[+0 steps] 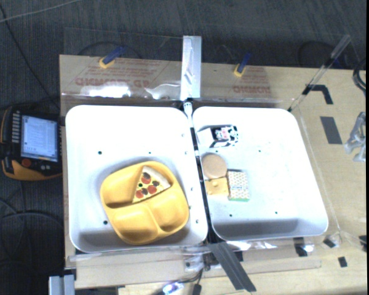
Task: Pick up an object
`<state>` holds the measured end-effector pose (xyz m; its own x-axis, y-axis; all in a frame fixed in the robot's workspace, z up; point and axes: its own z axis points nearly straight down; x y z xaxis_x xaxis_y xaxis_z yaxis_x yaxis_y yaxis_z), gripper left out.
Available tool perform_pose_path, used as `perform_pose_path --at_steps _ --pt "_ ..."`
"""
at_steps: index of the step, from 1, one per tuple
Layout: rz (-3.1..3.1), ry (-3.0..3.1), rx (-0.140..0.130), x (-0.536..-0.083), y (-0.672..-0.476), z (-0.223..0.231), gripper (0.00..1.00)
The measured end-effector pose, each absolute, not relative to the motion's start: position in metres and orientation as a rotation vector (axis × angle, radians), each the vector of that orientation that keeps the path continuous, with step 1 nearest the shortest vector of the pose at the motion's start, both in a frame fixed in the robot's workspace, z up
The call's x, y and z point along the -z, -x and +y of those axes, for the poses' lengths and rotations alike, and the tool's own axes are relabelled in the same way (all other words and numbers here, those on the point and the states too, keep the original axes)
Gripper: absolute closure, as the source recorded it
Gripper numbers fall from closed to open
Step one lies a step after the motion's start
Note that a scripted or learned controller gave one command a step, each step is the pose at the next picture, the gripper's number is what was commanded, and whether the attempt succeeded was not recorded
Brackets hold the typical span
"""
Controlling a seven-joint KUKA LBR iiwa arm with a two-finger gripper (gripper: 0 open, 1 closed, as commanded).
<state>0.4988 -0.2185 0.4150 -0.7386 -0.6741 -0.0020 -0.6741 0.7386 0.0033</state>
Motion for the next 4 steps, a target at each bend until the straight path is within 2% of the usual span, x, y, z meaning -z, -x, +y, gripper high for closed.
perform_pose_path --at_steps 1,2,3,4 --pt "2.630 1.715 -0.007 -0.431 -0.522 -0.223 1.00" --pt "2.158 2.276 -0.010 -0.431 -0.517 -0.223 1.00" --pt "1.833 2.546 -0.011 -0.431 -0.487 -0.211 1.00" --pt "1.291 2.858 -0.012 -0.430 -0.486 -0.214 1.00"
